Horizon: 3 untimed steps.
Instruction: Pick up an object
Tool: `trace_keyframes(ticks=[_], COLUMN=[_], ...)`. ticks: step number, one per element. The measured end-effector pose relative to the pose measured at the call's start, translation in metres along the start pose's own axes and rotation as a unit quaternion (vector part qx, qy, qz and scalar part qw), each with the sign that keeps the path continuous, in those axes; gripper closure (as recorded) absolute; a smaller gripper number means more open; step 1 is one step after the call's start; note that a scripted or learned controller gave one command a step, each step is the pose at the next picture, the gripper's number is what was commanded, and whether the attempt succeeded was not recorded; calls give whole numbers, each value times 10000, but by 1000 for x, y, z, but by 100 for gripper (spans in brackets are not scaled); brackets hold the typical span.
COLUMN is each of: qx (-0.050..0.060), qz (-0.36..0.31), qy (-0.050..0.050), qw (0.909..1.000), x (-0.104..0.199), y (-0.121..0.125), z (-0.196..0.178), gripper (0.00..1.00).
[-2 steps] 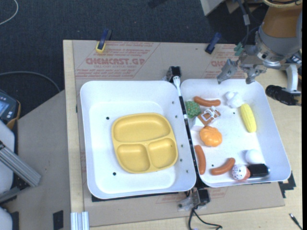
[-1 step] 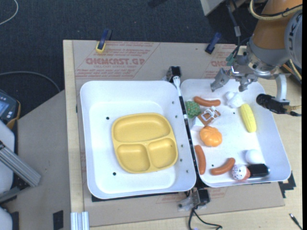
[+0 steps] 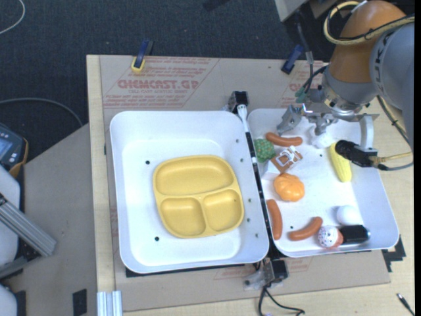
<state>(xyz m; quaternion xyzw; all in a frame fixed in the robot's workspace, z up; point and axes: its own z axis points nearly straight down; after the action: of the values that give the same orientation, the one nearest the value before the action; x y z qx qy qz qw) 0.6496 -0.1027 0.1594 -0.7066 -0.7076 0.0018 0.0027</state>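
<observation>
The hand [image 3: 314,118] is seen open above the right bin's [image 3: 378,203] far edge, with nothing held. No object is lifted; sausage [image 3: 283,139] and corn [image 3: 341,163] lie nearby, so the grasp is judged not yet made.

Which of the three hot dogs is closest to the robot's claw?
The hot dog at the top, lying just under the gripper at the far end of the right bin. The other two lie down at the near end, below the orange.
</observation>
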Motion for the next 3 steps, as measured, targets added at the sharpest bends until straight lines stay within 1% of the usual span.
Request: trace_keyframes(ticks=[1,2,3], qx=[-3,-94,6], qz=[4,10,8], qy=[-3,-29,-22], qw=[10000,10000,10000], x=[-2,-4,-5], y=[5,9,4], z=[45,69,63], gripper=[0,0,100])
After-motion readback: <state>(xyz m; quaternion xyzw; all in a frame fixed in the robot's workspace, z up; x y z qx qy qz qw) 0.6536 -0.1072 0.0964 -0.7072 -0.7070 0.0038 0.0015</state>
